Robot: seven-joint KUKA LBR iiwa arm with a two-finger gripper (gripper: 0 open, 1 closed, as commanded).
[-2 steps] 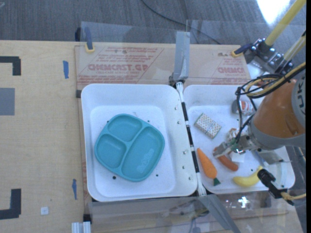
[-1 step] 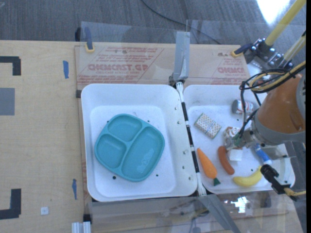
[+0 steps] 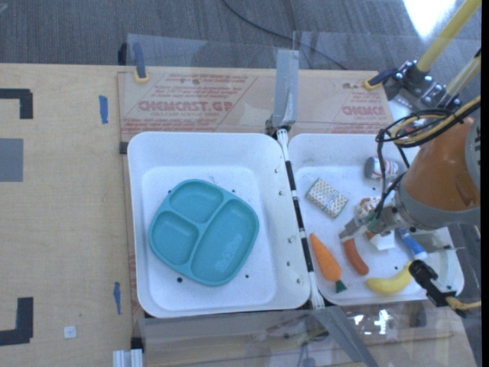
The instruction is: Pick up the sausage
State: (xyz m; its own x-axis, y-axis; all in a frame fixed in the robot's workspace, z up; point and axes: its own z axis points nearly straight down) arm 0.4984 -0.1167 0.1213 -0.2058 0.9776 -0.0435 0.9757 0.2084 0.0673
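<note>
Two shallow white bins are seen side by side. The left bin (image 3: 145, 159) holds a teal divided plate (image 3: 203, 232), with bare floor left around it. In the right bin (image 3: 336, 147), the sausage (image 3: 356, 258) lies near the lower edge, between a carrot (image 3: 328, 261) and a banana (image 3: 390, 283). The gripper (image 3: 365, 228) is poised just above the sausage's upper end; whether it is open cannot be told. A patterned block (image 3: 327, 197) lies mid-bin.
</note>
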